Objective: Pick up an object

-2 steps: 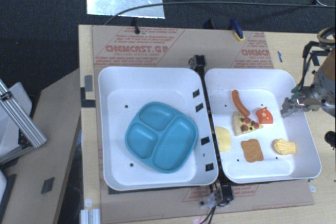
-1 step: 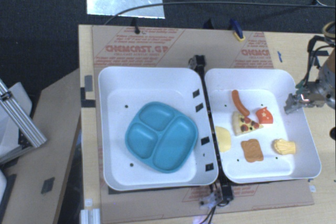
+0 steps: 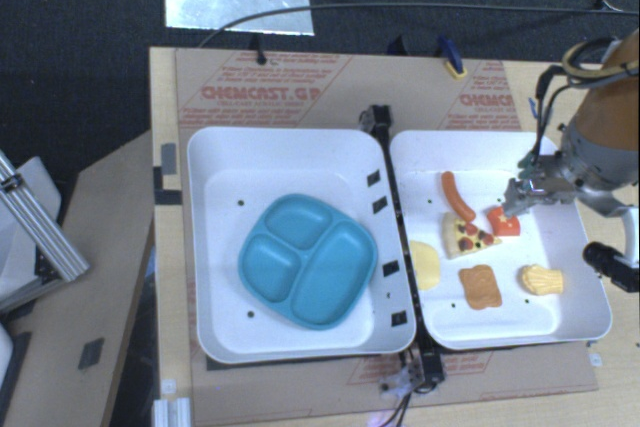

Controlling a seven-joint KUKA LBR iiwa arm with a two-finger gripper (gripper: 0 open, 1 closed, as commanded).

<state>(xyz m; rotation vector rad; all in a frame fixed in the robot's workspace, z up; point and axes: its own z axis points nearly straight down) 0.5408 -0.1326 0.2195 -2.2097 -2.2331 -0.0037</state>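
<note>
The right bin (image 3: 575,315) holds several toy foods: a red-orange sausage (image 3: 458,195), a pizza slice (image 3: 468,237), a small red piece (image 3: 504,222), a pale yellow round piece (image 3: 425,265), a brown toast-like piece (image 3: 481,286) and a yellow lumpy piece (image 3: 541,281). The gripper (image 3: 518,199) reaches in from the right and hangs low over the bin's upper middle, just above the red piece and to the right of the sausage. I see nothing held in it.
The left bin (image 3: 215,215) holds a blue divided plate (image 3: 306,259). A black clamp strip (image 3: 392,215) runs between the bins. The grey and orange arm (image 3: 605,130) covers the right bin's far right corner. A black part (image 3: 612,265) juts over its right rim.
</note>
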